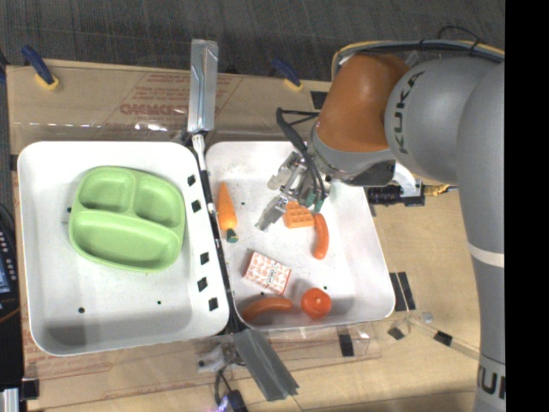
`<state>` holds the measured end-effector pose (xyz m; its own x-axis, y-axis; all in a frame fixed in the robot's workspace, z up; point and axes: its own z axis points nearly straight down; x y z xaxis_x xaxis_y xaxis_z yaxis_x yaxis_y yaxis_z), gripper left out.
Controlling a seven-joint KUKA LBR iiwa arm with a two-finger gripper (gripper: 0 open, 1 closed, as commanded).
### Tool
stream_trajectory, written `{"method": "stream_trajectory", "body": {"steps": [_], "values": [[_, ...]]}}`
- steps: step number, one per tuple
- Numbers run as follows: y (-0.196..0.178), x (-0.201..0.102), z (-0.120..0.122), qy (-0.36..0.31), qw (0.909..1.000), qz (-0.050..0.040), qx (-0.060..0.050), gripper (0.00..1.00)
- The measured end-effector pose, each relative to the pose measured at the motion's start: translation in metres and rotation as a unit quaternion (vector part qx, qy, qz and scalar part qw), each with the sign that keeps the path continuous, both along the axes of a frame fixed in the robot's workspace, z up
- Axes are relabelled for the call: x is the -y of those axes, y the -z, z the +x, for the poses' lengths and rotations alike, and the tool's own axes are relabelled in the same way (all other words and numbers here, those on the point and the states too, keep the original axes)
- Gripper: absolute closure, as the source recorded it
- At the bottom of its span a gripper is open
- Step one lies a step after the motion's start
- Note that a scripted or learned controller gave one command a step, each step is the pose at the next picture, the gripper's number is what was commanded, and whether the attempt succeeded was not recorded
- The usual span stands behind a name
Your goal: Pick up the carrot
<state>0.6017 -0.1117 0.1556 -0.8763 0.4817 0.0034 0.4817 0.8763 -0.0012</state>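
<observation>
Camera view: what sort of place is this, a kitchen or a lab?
Most likely a robot lab bench, not a kitchen: two white bins sit clamped on cardboard, a KUKA arm reaches in, and the carrot and other food look like toys.

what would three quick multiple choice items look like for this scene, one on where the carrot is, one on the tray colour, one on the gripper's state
1. Where does the carrot lie?
A. On the tray
B. In the right bin, by the divider
C. On the floor

2. What colour is the divided tray?
A. Green
B. Blue
C. Red

3. What is the gripper doing?
A. Lifting the carrot
B. Resting on the tray
C. Hanging over the right bin, nothing between its fingers

Key: 1 B, the carrot lies along that bin's left wall; 2 A, the tray is pale green; 3 C, the carrot lies apart, left of the gripper.
</observation>
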Motion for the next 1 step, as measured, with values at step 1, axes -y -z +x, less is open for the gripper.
{"method": "stream_trajectory", "body": {"steps": [1], "values": [[0.0147,-0.0207,-0.0306,0.078,0.997,-0.0002,-0.001,0.0]]}}
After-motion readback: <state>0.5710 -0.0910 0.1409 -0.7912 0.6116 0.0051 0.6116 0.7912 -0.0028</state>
